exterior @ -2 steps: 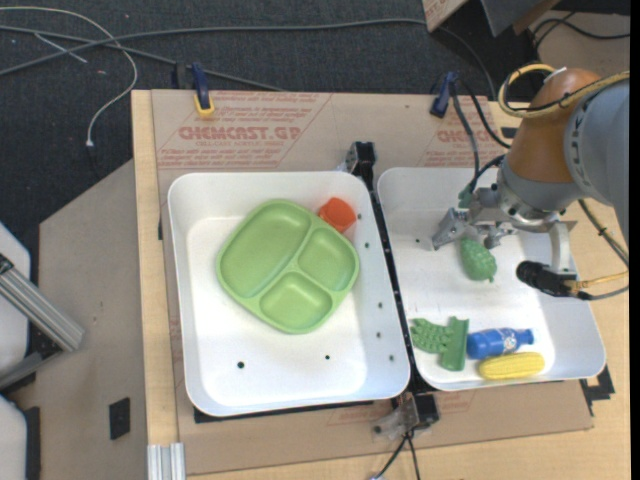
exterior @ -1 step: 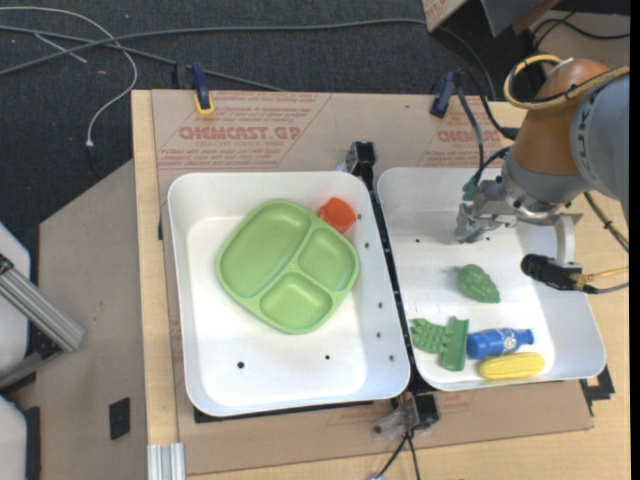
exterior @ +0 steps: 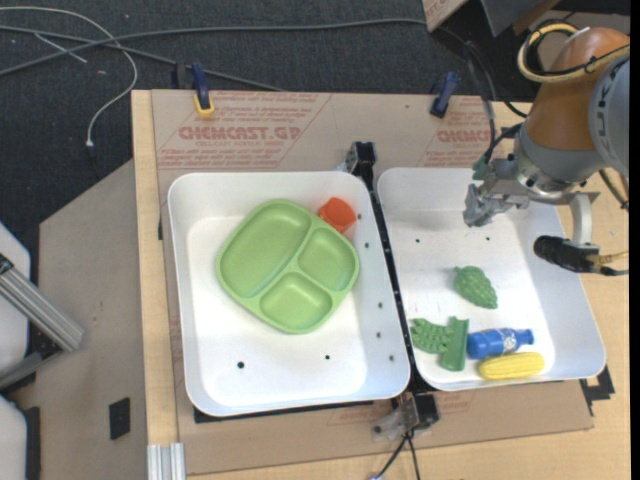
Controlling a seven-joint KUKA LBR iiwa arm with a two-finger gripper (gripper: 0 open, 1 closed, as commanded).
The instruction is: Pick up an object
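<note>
My gripper [exterior: 481,214] hangs over the back part of the right bin [exterior: 425,193], with nothing seen between its fingers. In that bin lie a green leafy toy [exterior: 476,287] in the middle, a flat green toy [exterior: 440,338] at the front left, a blue bottle [exterior: 497,343] and a yellow corn cob [exterior: 512,366] at the front. The left bin [exterior: 190,298] holds a green divided plate [exterior: 289,265] and a small orange object [exterior: 338,213] at the plate's back right edge.
Both bins rest on a cardboard sheet [exterior: 250,128] held by blue clamps [exterior: 203,96]. A black divider strip [exterior: 383,268] runs between the bins. Cables lie on the dark floor behind.
</note>
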